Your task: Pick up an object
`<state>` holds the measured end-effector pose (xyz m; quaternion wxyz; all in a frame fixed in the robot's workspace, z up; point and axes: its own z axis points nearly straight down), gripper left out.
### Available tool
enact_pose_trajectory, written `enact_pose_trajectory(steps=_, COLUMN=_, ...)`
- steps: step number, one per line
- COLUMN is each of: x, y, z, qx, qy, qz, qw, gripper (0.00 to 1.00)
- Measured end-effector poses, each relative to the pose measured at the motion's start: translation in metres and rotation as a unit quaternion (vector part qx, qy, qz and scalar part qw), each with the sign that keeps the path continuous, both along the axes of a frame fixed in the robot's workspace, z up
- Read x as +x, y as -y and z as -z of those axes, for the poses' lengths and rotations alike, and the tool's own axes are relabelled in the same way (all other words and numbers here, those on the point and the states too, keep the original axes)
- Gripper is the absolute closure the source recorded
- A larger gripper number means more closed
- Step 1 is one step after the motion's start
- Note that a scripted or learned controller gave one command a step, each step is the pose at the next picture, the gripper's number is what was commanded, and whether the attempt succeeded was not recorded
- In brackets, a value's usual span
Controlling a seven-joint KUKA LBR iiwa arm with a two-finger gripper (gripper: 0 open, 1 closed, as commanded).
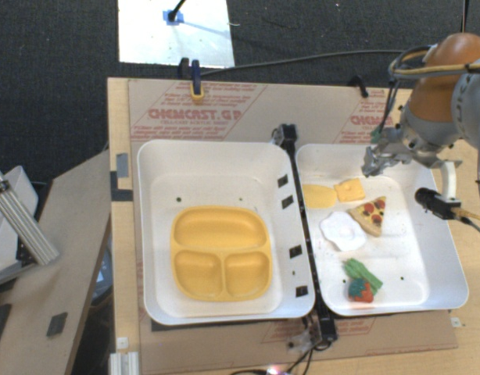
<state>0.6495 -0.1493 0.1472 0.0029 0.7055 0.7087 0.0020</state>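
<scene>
The gripper (pixel 374 162) hangs in the upper right of the frame, over the far end of the right white plastic bin (pixel 439 280). I cannot tell how it is set, because it is small and dark from here. Nothing shows in it.

The toy foods lie in the middle of that bin. Nearest the gripper is a small square slice of yellow toy cheese (pixel 350 190), just below and left of it. Beside that, toward the middle wall, lies a flat pale yellow piece (pixel 319 197). Lower down are a toy pizza slice with red dots (pixel 372 215), a white toy fried egg (pixel 343 230) and a green and red toy vegetable (pixel 360 280).

These toys look light and hard. The flat ones look thin and slippery, so they may be tough to pinch. The pizza slice looks thicker; its crust end may be the best spot to grab.

There is bare floor in the lower right of the bin. The bin walls stand close at the top. The left white bin (pixel 158 209) holds a yellow plastic tray with three parts (pixel 220 252).
</scene>
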Motion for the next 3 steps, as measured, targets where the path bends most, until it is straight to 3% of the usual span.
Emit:
enact_pose_trajectory(steps=2, x=0.006, y=-0.002, z=-0.107, qx=-0.0005, qy=0.001, qz=-0.001, qw=1.0000, gripper=1.00)
enact_pose_trajectory(steps=3, x=0.001, y=-0.059, z=-0.113, qx=0.0010, qy=-0.002, qz=-0.002, qw=1.0000, gripper=1.00)
